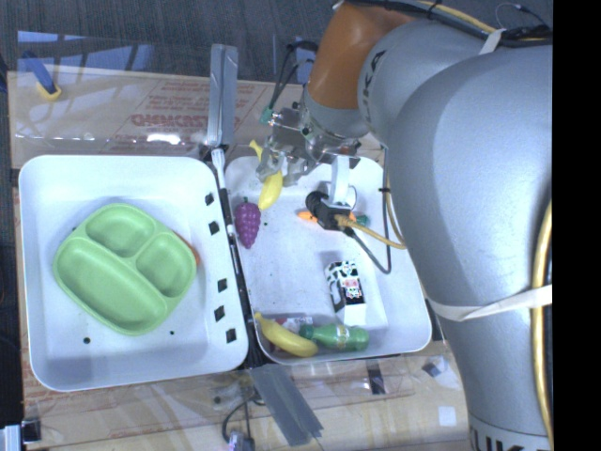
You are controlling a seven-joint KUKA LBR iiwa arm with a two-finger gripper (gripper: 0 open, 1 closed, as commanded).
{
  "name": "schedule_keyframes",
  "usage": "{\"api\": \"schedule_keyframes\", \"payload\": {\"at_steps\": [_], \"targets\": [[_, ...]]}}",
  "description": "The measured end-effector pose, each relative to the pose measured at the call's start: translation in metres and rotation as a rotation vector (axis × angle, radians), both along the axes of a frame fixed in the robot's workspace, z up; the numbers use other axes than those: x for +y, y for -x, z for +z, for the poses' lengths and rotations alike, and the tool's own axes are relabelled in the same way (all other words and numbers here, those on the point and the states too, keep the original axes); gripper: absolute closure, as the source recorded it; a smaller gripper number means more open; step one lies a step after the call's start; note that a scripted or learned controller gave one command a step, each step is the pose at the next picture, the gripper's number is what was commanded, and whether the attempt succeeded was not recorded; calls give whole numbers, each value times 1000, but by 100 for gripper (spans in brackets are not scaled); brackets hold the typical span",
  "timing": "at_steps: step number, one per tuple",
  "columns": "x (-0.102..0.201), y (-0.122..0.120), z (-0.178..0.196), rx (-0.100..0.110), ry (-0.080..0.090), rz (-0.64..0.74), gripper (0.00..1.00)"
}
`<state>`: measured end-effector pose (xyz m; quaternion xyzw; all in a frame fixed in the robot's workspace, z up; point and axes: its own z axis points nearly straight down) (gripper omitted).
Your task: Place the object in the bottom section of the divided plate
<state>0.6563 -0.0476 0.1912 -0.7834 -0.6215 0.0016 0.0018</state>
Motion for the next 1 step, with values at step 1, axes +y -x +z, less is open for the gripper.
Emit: {"api": "schedule_keyframes", "payload": {"at_steps": [1], "targets": [[84, 0, 4, -1, 1, -39, 100]]}}
